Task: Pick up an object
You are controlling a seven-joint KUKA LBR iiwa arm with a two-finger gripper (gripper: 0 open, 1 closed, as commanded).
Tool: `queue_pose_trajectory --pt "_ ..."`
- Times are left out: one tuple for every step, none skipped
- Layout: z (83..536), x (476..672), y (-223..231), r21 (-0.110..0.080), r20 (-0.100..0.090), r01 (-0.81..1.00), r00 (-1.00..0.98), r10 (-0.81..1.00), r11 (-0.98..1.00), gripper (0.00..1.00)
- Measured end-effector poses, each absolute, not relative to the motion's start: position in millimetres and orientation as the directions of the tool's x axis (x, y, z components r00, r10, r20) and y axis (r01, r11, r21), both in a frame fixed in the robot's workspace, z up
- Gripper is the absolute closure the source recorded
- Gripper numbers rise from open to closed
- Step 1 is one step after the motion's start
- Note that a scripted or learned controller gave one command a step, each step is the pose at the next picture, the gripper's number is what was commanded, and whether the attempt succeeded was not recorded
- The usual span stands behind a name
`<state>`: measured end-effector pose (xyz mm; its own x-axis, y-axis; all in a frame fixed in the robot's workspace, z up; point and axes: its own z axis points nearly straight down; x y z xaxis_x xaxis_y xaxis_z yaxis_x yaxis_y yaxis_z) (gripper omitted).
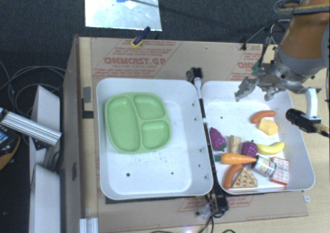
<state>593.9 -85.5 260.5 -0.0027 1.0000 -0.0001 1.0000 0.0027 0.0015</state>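
Gripper (255,86) up at the back of the right bin (304,167), and the arm (305,33) comes in from the upper right, orange band above the wrist, bent down over the bin's far rim. Two grey fingers (243,89) point down and to the left with a gap between them, nothing between them, so it is released and holding nothing. It hangs above bare white floor near the bin's back left corner.

Now the objects, all heaped toward the front of that right bin, well apart from the gripper. An orange sausage-like piece (263,116) touches a yellow cheese wedge (268,127) toward the right side. Lower down, a purple grape bunch (217,138) sits by the divider, a second purple bunch (249,149) further right, a tan piece (235,143) between them. A banana (271,148) lies right of the second bunch. A carrot (238,159) lies across the pile, a small bottle (264,166) and a red-and-white carton (280,170) to its right, a waffle wedge (245,179) at the front.

Left bin (111,180) holds a green divided plate (138,122), flat, three compartments.

A black clip (195,75) sits on the rim where the bins meet, just left of the gripper.
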Motion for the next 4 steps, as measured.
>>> queue_pose_trajectory --pt "223 606.4 -135 0.001 -0.002 1.0 -0.001 1.0 0.001 0.0" --pt "145 554.7 -149 -0.001 0.0 1.0 -0.001 1.0 0.001 0.0" --pt "102 535.1 -135 0.022 -0.004 1.0 0.0 1.0 0.0 0.0" --pt "84 497.0 -132 0.001 0.0 1.0 -0.002 1.0 0.002 0.0"
